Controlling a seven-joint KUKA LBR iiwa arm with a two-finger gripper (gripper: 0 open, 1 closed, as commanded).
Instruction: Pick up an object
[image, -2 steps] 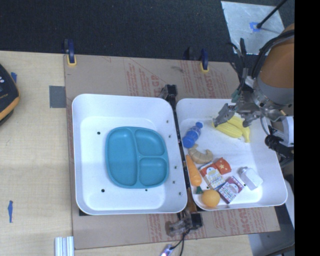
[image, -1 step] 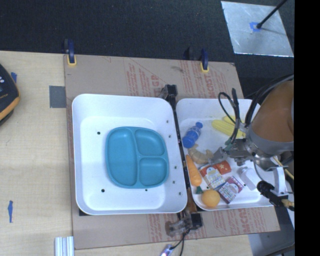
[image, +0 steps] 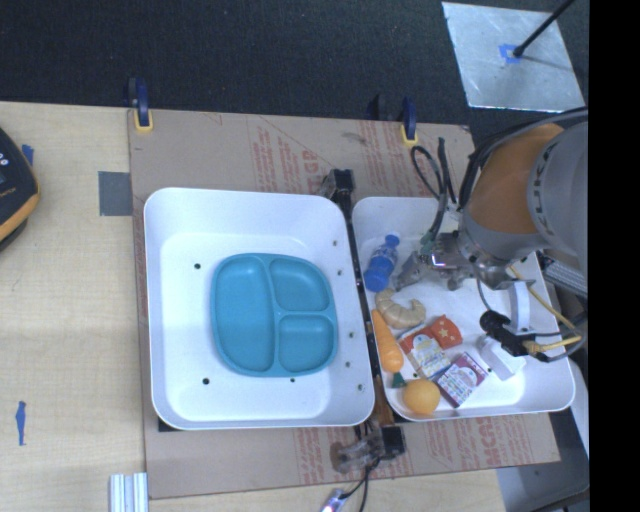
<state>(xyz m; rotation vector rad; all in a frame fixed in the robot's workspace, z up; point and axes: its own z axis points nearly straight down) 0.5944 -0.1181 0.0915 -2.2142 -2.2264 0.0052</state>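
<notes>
Objects for the pick all lie in the right bin (image: 560, 395), crowded toward its left wall and near end, and that crowding is the main hazard. A blue bottle (image: 381, 268) lies at the far end, beside the wall shared with the left bin (image: 160, 300). On the near side of the bottle comes a pale knobbly piece (image: 400, 312), then an orange carrot-like stick (image: 387, 343) along the wall, a red-and-white packet (image: 434, 340), a printed sachet (image: 459, 379) and an orange ball (image: 421, 397) nearest the bin's near rim. Several of these touch or overlap, so a descent on one may well nudge a neighbour, or close on two at once. The ball would likely roll off a poor grip, and the flat packets offer little to pinch.

The gripper (image: 447, 258) hangs over the far part of the right bin, right of the bottle; whether it is wide or narrow I cannot tell, since cables and wrist hide it.

The left bin holds a blue divided plate (image: 273, 313), lying flat in the middle.
</notes>
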